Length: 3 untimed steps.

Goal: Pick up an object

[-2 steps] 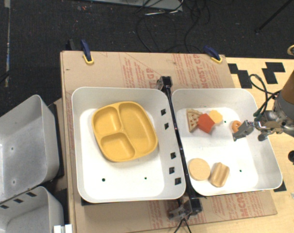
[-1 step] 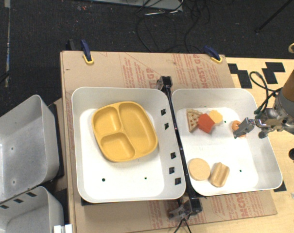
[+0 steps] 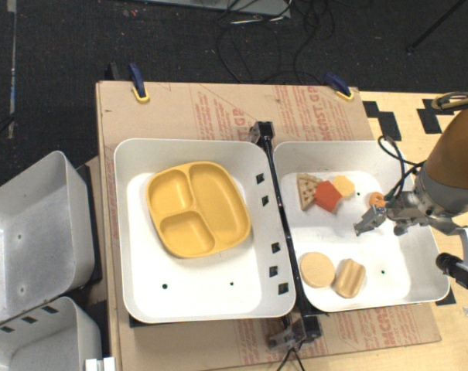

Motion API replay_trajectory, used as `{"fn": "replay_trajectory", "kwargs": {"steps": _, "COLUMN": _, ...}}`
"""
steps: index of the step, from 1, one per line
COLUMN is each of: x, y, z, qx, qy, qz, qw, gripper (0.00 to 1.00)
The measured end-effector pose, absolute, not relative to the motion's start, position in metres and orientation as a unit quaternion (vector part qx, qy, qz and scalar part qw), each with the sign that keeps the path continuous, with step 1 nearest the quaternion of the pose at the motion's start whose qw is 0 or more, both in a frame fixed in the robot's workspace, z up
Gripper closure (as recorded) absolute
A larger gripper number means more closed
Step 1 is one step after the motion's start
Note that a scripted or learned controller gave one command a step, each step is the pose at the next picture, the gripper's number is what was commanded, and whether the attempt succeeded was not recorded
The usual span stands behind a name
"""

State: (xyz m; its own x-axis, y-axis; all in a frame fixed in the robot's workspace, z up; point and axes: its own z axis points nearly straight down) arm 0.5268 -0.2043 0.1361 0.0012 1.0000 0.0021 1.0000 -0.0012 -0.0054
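Observation:
The right bin (image 3: 419, 284) holds several toy foods. A tan triangular slice (image 3: 307, 190), a red block (image 3: 328, 196) and a yellow-orange piece (image 3: 343, 185) lie together near its far side. A round tan disc (image 3: 317, 269) and a bread-like roll (image 3: 349, 277) lie near its front edge. My gripper (image 3: 370, 221) is low over the middle right of this bin, right of the red block. A small orange item (image 3: 377, 199) sits just above the gripper; whether they touch is unclear.
A yellow divided plate (image 3: 196, 207) lies in the left bin (image 3: 141, 284). A black divider (image 3: 278, 222) runs between the bins. The arm's orange band (image 3: 454, 157) stands over the right bin's right rim. Grey tubs (image 3: 32, 230) stand at the far left.

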Motion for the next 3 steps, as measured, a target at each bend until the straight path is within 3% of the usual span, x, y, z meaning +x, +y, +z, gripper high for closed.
{"fn": "replay_trajectory", "kwargs": {"steps": 1, "x": 0.527, "y": -0.203, "z": 0.090, "qx": -0.708, "qy": -0.707, "qz": 0.0006, "qw": 0.001, "gripper": 0.00}}
{"fn": "replay_trajectory", "kwargs": {"steps": 2, "x": 0.528, "y": -0.204, "z": 0.102, "qx": -0.708, "qy": -0.707, "qz": -0.0004, "qw": -0.001, "gripper": 1.00}}
{"fn": "replay_trajectory", "kwargs": {"steps": 3, "x": 0.529, "y": -0.210, "z": 0.146, "qx": -0.707, "qy": -0.707, "qz": -0.0007, "qw": -0.002, "gripper": 1.00}}
